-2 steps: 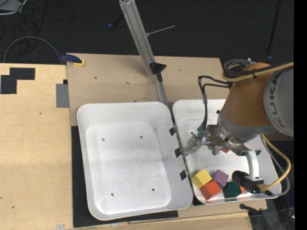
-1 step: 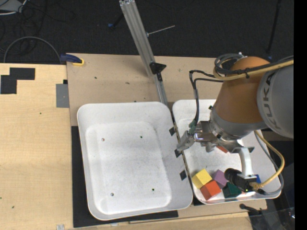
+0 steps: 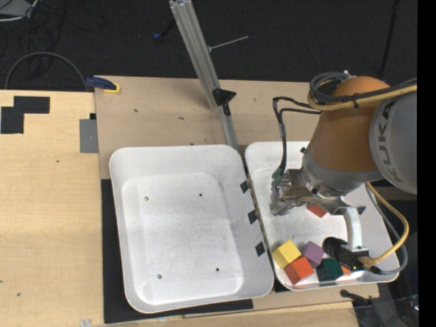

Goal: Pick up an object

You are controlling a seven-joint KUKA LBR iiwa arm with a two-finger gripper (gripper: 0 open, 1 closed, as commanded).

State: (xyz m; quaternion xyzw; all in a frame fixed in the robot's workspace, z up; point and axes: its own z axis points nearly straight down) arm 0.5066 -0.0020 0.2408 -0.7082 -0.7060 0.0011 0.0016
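My gripper hangs low over the left-middle of the right bin, under the grey and orange arm. Its fingertips are hidden from this angle, so nothing can be seen between them. In the bin's near end lie a yellow block, an orange-red block, a purple block and a dark green block, all a short way in front of the gripper. A red piece peeks out beside the wrist, on its right.
The left bin sits beside the right one, with black clips along the shared edge. A slanted aluminium rail rises behind the bins. The wooden bench spreads to the left.
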